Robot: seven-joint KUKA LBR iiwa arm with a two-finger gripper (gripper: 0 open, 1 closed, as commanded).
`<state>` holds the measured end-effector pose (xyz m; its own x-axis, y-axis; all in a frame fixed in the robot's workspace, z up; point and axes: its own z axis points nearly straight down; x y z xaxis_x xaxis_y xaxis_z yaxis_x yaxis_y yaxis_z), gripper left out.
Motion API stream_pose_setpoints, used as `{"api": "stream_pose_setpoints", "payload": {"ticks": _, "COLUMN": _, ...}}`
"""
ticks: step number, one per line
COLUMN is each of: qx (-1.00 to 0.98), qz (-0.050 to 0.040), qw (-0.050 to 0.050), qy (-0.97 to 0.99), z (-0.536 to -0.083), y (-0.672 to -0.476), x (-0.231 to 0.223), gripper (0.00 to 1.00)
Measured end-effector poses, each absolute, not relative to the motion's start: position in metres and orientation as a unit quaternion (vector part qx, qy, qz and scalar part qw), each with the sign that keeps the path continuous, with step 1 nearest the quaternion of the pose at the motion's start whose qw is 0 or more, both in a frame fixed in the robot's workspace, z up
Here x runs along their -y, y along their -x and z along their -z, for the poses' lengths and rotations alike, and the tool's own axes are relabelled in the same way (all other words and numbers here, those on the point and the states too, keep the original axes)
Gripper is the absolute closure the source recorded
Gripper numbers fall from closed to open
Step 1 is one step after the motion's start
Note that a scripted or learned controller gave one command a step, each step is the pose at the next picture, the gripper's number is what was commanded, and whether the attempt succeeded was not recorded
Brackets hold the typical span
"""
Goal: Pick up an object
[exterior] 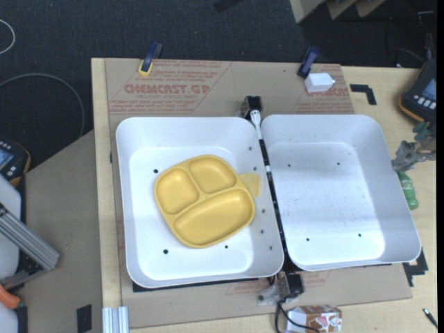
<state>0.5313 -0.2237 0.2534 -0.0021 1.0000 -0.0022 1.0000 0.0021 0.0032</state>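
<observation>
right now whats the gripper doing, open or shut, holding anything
Gripper: at the right rim of the right bin, too small to tell its state. The yellow divided plate lies in the left bin, untouched.

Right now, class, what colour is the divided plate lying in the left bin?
Yellow. The divided plate shows best in the camera view, against the white left bin.

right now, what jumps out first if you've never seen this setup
The yellow divided plate draws the eye, lying flat in the left bin with three compartments facing up. A thin yellow piece peeks out at its right edge. At the picture's right, the gripper sits by the right bin's rim.
</observation>
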Motion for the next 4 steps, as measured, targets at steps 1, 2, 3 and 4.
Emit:
{"api": "stream_pose_setpoints", "payload": {"ticks": 1, "qx": -0.708, "qz": -0.0011, "qw": 0.003, "qy": -0.706, "z": -0.261, "y": -0.573, "x": 0.224, "gripper": 1.00}}
{"api": "stream_pose_setpoints", "payload": {"ticks": 2, "qx": -0.708, "qz": -0.0012, "qw": 0.004, "qy": -0.706, "z": -0.272, "y": -0.572, "x": 0.224, "gripper": 1.00}}
{"api": "stream_pose_setpoints", "payload": {"ticks": 3, "qx": -0.708, "qz": -0.0014, "qw": 0.006, "qy": -0.706, "z": -0.282, "y": -0.572, "x": 0.224, "gripper": 1.00}}
{"api": "stream_pose_setpoints", "payload": {"ticks": 4, "qx": -0.709, "qz": -0.0019, "qw": 0.008, "qy": -0.705, "z": -0.293, "y": -0.573, "x": 0.224, "gripper": 1.00}}
